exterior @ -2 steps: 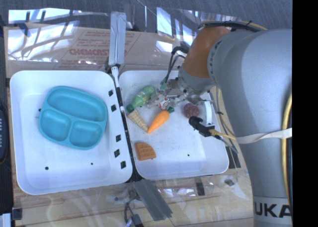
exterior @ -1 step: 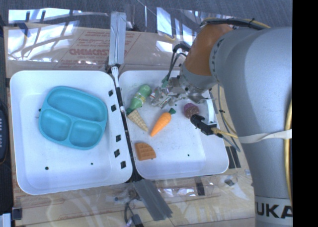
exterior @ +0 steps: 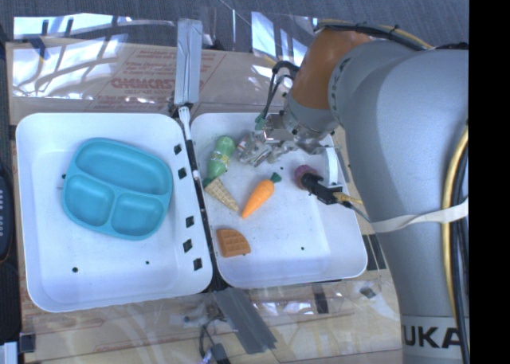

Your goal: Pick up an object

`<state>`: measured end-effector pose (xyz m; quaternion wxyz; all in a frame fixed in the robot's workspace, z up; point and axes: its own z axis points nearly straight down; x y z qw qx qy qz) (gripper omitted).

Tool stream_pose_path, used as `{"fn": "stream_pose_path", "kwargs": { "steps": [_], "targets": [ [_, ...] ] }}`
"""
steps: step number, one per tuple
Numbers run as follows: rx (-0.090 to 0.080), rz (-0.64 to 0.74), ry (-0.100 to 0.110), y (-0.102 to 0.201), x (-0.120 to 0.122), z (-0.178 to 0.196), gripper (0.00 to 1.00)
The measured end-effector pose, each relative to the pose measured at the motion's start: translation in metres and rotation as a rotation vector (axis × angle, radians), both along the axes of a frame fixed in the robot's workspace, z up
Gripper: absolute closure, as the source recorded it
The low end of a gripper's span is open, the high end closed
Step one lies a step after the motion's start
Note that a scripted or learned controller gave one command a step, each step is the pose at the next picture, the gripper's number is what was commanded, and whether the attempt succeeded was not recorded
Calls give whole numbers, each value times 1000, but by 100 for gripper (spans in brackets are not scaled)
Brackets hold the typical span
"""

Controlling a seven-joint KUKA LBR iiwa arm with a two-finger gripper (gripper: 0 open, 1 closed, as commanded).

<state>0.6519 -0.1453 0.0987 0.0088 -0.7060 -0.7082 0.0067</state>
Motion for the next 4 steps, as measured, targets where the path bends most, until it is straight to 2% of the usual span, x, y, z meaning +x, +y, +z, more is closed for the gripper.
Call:
{"fn": "stream_pose_path", "kwargs": {
  "steps": [1, 2, 3, 4],
  "targets": [
    [0, 3, -7, -17, -2, 4, 100],
    [-3, 4, -19, -13, -9, -6, 100],
    [-3, 6, -21, -9, -63, -5, 100],
    [-3, 4, -24, 7, -5, 43, 100]
  ]
}}
